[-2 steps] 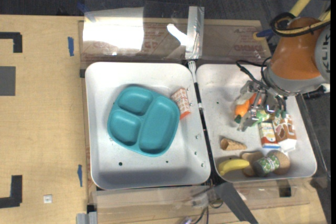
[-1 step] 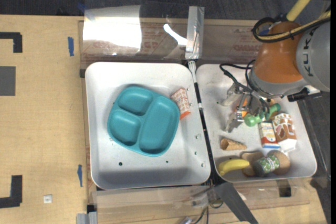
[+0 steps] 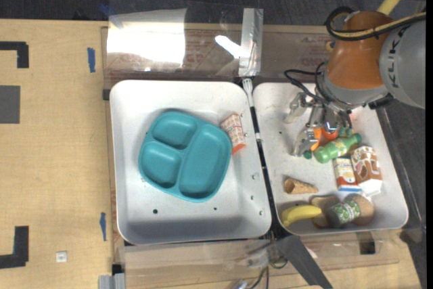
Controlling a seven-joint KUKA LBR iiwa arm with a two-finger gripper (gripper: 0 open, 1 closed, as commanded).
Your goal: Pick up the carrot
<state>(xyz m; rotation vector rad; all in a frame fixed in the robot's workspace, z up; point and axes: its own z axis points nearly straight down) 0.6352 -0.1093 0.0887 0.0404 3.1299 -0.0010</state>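
My arm's wrist band (image 3: pixel 352 57) looks like glossy orange plastic, above a smooth grey shell. My gripper (image 3: pixel 316 128) looks like bare metal, with dull glints. Both bins look like smooth white plastic; the left bin (image 3: pixel 135 213) shows a soft sheen, the right bin (image 3: pixel 274 105) looks matt. The teal divided plate (image 3: pixel 184 153) appears smooth, matt plastic. A green bottle (image 3: pixel 335 147) shines like glossy plastic. The milk carton (image 3: pixel 356 171) looks like printed card. The bench surround (image 3: pixel 54 145) looks like matt, pale wood or board.

Bright, even overhead light; strong glare on the clear sheet (image 3: pixel 145 42); image slightly soft
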